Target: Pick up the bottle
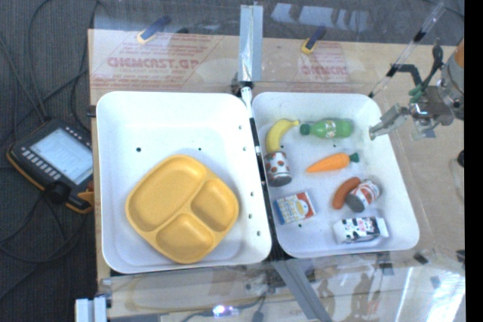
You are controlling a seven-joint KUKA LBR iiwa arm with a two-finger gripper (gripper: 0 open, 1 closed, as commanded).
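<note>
The bottle [328,129], green with a yellow label, lies on its side at the far end of the right bin [392,185]; nearer the camera in that bin are a milk carton [360,229], a small juice box [294,207], a tipped can [363,194] beside a sausage [346,191], then a carrot [330,163] and another can [278,167]. A banana [279,133] lies just left of the bottle, and the left bin [151,117] holds a yellow divided tray [182,208]. The hand [383,124] hovers over the right bin's far right rim, near the bottle but apart from it, seemingly holding nothing, though I cannot tell how far open it is.
</note>
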